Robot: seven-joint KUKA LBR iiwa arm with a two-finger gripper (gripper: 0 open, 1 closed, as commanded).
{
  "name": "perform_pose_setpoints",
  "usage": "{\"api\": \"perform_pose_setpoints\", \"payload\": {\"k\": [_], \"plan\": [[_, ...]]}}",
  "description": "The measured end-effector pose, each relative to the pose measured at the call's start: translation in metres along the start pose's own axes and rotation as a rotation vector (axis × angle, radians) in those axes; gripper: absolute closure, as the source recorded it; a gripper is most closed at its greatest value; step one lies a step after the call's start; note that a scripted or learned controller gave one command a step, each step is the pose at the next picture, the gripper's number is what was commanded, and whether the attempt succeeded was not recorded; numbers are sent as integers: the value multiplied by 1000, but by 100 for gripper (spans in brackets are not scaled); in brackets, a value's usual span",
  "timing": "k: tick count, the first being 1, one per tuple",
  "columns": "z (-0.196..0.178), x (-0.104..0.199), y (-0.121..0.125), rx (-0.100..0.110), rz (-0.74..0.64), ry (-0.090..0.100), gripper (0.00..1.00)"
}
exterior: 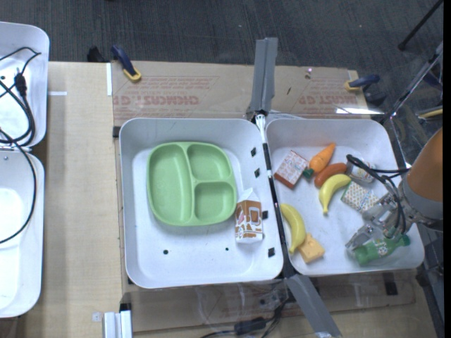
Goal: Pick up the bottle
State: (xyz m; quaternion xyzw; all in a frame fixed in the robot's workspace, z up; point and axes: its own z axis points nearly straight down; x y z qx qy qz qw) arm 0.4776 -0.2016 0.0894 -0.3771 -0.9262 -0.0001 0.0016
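The bottle (386, 249) is green with a pale label and lies on its side in the near right corner of the right bin (331, 122). My gripper (361, 239) comes in from the right and hangs low over the bottle's left end, partly covering it. The grey wrist and its cables hide the contact between gripper and bottle. The orange band of the arm (431, 178) sits at the right edge.
The right bin also holds two bananas (333, 189) (294, 224), a cheese wedge (312, 250), a carrot (323, 156), a red box (291, 168) and a patterned packet (359, 197). A green divided plate (192, 183) and a small carton (249, 222) are in the left bin (141, 263).
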Motion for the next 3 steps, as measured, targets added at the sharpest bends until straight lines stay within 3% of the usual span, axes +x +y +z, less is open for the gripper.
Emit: {"api": "perform_pose_setpoints", "payload": {"k": [1,2,3], "plan": [[-7,0,1,0,2,2,100],[-132,-57,37,0,126,-3,100],[-206,-76,56,1,216,-3,100]]}}
